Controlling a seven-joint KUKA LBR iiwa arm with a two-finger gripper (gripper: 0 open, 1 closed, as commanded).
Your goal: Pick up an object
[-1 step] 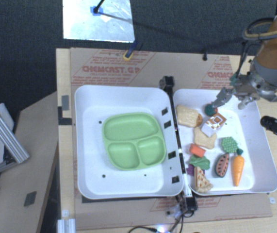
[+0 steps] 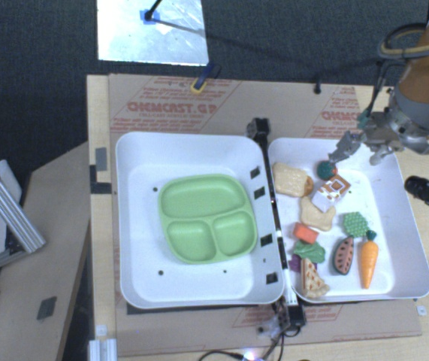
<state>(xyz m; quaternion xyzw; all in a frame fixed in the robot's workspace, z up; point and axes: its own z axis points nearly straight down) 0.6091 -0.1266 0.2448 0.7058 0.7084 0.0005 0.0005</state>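
Two white bins [image 2: 135, 201]: one green tray [image 2: 203, 218], nine toy foods [image 2: 333, 232]; gripper [image 2: 358, 149] spread wide.

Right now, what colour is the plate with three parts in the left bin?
Light green. The divided plate shows best in the camera view, lying in the left white bin.

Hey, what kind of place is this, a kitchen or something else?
Probably a robot test bench, not a kitchen: two white bins, toy food such as a carrot, and a robot arm reaching in.
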